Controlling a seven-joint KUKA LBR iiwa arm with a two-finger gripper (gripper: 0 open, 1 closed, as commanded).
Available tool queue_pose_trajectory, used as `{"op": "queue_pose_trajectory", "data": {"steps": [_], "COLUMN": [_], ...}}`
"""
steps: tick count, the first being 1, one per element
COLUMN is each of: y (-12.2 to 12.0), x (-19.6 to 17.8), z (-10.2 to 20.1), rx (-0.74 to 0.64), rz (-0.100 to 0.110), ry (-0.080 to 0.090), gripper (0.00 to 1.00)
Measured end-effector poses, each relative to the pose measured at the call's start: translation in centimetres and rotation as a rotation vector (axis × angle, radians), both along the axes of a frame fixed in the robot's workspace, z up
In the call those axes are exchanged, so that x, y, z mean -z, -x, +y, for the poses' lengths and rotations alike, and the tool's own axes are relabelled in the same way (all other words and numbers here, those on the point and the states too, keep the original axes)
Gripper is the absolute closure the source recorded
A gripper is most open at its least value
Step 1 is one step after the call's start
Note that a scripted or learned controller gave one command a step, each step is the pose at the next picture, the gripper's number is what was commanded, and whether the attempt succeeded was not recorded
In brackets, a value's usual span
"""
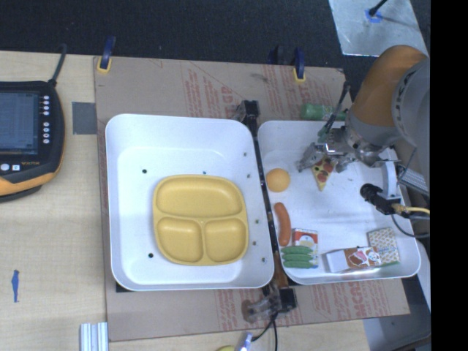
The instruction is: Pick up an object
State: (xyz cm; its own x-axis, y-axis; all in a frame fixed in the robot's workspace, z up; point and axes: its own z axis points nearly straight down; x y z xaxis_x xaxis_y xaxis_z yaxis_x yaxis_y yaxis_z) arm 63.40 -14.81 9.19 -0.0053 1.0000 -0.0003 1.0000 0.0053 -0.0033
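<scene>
On my feed, the hand grips a pizza-slice toy between its fingers over the right bin, near a smooth orange ball.

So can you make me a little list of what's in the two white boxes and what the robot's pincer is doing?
left bin: yellow divided tray
right bin: orange ball, sausage, green pea pods, small picture cards
pincer: at the right bin's far end
at the pincer: pizza slice toy, just below its tip; held or not, cannot tell
arm: reaches in from the right
beside the bins: handheld controller on the left
</scene>
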Motion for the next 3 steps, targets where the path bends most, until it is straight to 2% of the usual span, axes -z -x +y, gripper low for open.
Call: {"op": "queue_pose_trajectory", "data": {"steps": [1,2,3], "y": [0.0,0.0,-2.3], "x": [-1.2,-1.2,-0.2], "z": [-0.2,-0.2,4.4], "rx": [-0.001,-0.001,0.002], "rz": [0.003,0.003,0.000], "ry": [0.000,0.000,0.002], "gripper": [1.00,0.00,0.00]}}
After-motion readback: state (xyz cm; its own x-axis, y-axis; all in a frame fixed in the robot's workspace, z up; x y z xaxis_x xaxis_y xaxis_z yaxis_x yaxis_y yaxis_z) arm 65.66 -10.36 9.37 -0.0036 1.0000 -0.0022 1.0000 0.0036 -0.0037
